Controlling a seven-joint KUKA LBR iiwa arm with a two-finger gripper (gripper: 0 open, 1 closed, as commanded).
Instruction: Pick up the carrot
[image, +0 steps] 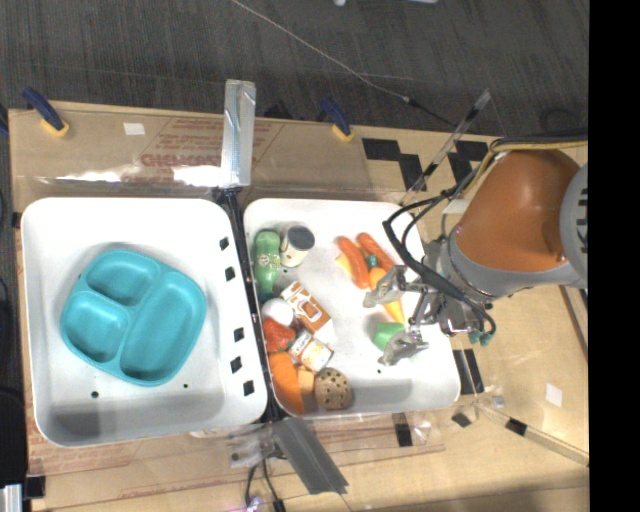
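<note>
The carrot (352, 251) is a slim orange piece lying at a slant in the upper middle of the right bin (440, 370). A second orange piece (376, 249) lies just to its right. My gripper (394, 320) hovers below and to the right of the carrot, with its fingers spread apart: one fingertip (382, 293) is near the carrot's lower end, the other (404, 349) is further down. A green item (388, 332) and a yellow bit (396, 311) lie under the gap. Nothing is gripped between the fingers.
The left bin (40, 330) holds a teal divided tray (133, 314). Along the right bin's left wall lie a green item (267, 258), a small can (298, 241), a carton (309, 311), an orange piece (285, 378) and a cookie (333, 390). Cables (410, 215) trail off the arm.
</note>
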